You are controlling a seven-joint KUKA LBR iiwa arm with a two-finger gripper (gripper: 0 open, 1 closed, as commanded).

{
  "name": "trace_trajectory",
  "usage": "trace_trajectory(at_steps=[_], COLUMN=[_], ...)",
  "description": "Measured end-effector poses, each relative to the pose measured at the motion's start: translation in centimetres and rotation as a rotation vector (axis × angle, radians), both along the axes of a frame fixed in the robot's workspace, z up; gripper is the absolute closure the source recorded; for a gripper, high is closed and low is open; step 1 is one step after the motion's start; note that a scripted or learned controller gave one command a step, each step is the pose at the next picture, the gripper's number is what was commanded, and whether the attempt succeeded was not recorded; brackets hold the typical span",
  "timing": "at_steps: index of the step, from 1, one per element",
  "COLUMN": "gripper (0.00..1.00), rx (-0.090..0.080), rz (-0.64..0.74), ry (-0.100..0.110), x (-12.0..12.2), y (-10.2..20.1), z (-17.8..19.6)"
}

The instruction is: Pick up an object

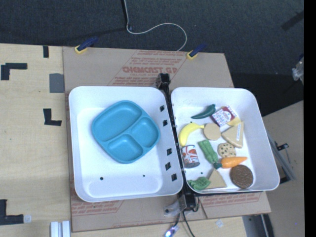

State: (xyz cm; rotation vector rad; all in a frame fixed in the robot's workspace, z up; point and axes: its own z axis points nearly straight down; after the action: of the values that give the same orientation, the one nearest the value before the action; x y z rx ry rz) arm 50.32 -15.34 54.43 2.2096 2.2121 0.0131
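Two shallow white bins sit side by side on a cardboard sheet (148, 68) laid over the worktop (29, 132). You see no arm or end effector over the bins, so you cannot tell how its fingers stand.

The left bin (79, 181) holds one item: a blue three-compartment plate (126, 131), lying flat, slightly toward 11 o'clock of the bin's centre.

The right bin (256, 112) holds the candidates for picking, all small toy foods clustered around its centre:
- one dark green pepper (203, 112), curved, at 12 o'clock of the cluster;
- one red-and-white packet (222, 116), just beside the pepper at its 3 o'clock;
- one yellow banana (189, 132), curved, at 9 o'clock of the cluster;
- one round tan cracker (212, 132), touching the banana's tip;
- one pale cheese wedge (235, 135), at 3 o'clock;
- one red-labelled can (190, 156), lying near the left wall at 8 o'clock;
- one green pod (208, 152), elongated, between can and cookie;
- one chocolate-chip cookie (226, 149), near the centre;
- one orange carrot (233, 161), just below the cookie;
- one brown round patty (242, 176), at 5 o'clock;
- one tan triangular slice (216, 178), at 6 o'clock;
- one green leafy piece (199, 183), at 7 o'clock, touching the slice.

Count: twelve items in the right bin, one in the left.
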Motion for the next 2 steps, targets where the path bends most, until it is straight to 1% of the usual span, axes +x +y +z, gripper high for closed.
trace_trajectory(at_steps=[1, 2], gripper=[1.0, 1.0], rx=[0.006, 0.006], rz=[0.01, 0.009], ry=[0.016, 0.017], x=[-2.0, -1.9], y=[9.3, 17.2], z=[-0.9, -1.0])
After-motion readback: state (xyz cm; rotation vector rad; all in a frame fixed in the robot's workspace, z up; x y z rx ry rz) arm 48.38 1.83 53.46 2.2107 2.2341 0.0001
